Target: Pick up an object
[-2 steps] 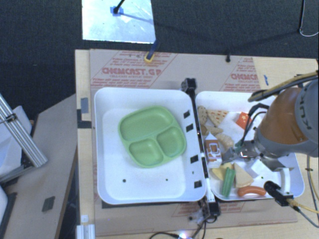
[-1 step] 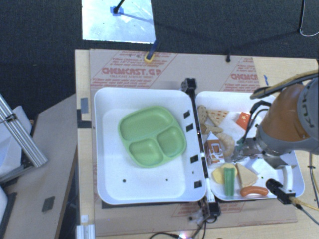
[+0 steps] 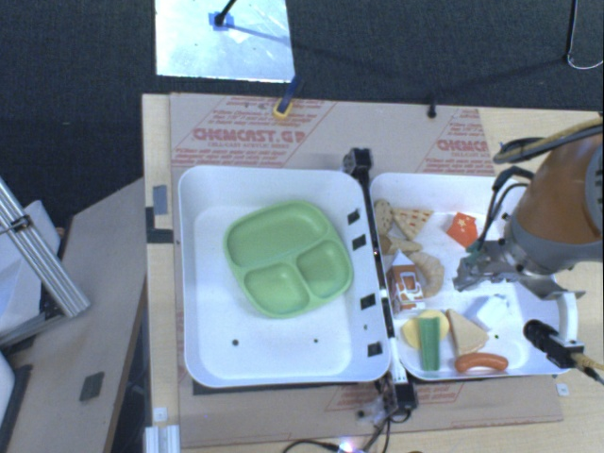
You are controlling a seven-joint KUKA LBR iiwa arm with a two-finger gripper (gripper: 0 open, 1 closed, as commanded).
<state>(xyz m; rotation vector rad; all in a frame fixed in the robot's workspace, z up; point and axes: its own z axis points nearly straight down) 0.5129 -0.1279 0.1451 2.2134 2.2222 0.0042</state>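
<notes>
Jaws: their state cannot be told from this view, because the metal end is small and blurred.
Gripper (image 3: 479, 274): it hangs over the middle of the right bin, at the right side of the frame, with nothing seen between its tips.
Arm (image 3: 557, 210): grey with an orange band, it comes in from the right edge and covers part of the right bin.
Right bin (image 3: 434, 185): shallow and white, it holds all the small objects (the things to pick).
Orange-red piece (image 3: 462, 227): it lies in the upper part of the right bin, above and a little left of the gripper.
Tan flat pieces (image 3: 408, 223): they lie in the upper left corner of the right bin.
Brown and white packet (image 3: 406, 287): it lies near the left wall of the right bin, left of the gripper.
Green stick (image 3: 429, 341): it lies on a yellow piece (image 3: 413, 330) at the lower left of the right bin.
Tan wedge (image 3: 465, 331): just beside the green stick, on its right.
Red sausage (image 3: 481, 362): it lies along the bottom wall of the right bin.
Left bin (image 3: 203, 347): it holds a green divided plate (image 3: 286, 258) in the centre of the frame.
</notes>
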